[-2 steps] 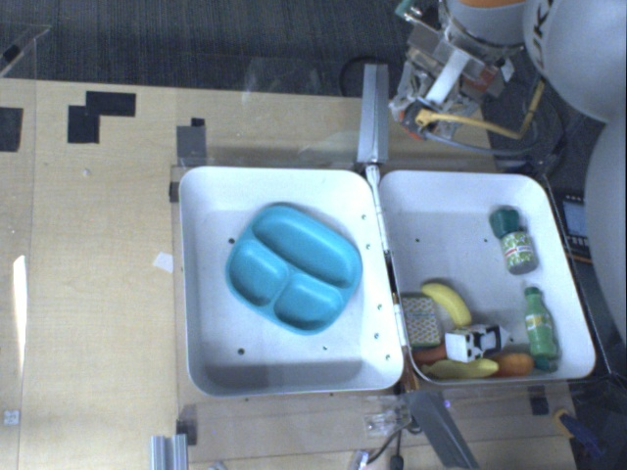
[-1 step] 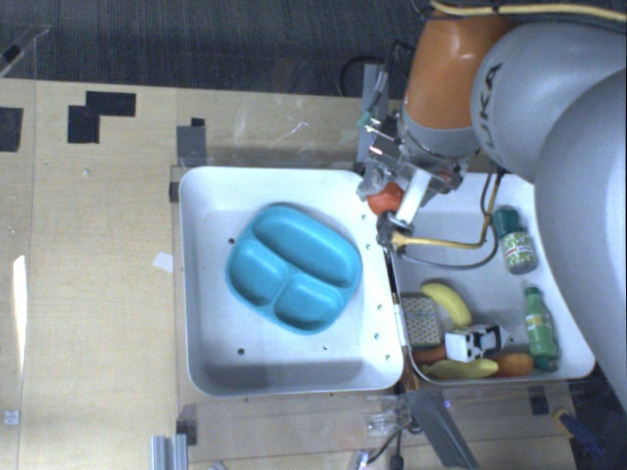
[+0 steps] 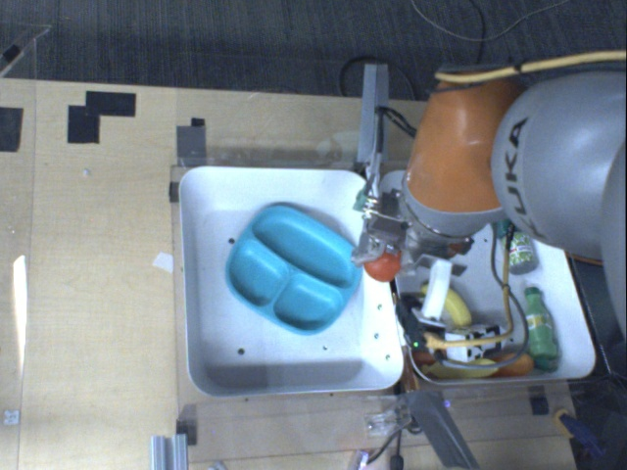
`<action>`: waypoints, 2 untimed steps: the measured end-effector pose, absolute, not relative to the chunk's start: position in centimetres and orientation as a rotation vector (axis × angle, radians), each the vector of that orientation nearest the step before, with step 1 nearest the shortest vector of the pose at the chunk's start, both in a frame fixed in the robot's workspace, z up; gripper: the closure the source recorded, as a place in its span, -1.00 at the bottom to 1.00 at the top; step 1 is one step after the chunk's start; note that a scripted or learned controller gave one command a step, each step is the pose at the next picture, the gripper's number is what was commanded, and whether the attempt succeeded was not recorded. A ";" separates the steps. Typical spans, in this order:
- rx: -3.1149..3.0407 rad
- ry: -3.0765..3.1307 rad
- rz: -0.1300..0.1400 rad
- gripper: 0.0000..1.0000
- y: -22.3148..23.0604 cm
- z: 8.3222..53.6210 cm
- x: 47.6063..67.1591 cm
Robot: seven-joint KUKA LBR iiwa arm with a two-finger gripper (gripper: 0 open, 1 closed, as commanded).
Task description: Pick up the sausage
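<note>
1. A thin reddish-brown piece [image 3: 516, 363], probably the sausage though partly hidden among other things, is seen lying in the near corner of the right bin [image 3: 580, 297], well to the right of the blue plate [image 3: 294, 267] and nearer the camera than it.
2. A green bottle [image 3: 540, 333] is seen just beside that piece, farther right of the blue plate.
3. A banana [image 3: 457, 307] is seen in the same bin, between the blue plate and the green bottle.
4. The blue plate, divided into compartments, is seen lying in the left bin [image 3: 211, 262].
5. The gripper [image 3: 377, 251] is seen just beside the blue plate's right rim, over the wall shared by the two bins.
6. A small red round thing [image 3: 384, 265] is seen right under the gripper; whether the gripper is clenched on it or released cannot be told.
7. The reddish-brown piece is seen well apart from the gripper.
8. The arm's orange band [image 3: 456, 145] is seen right of the blue plate and farther back.
</note>
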State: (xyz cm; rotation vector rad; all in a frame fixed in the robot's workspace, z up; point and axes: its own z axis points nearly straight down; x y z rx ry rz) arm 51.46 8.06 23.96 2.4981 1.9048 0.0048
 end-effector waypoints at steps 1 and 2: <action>2.256 2.183 0.008 1.00 11.5 28.1 62.1; 2.312 2.127 0.004 1.00 11.9 27.5 59.5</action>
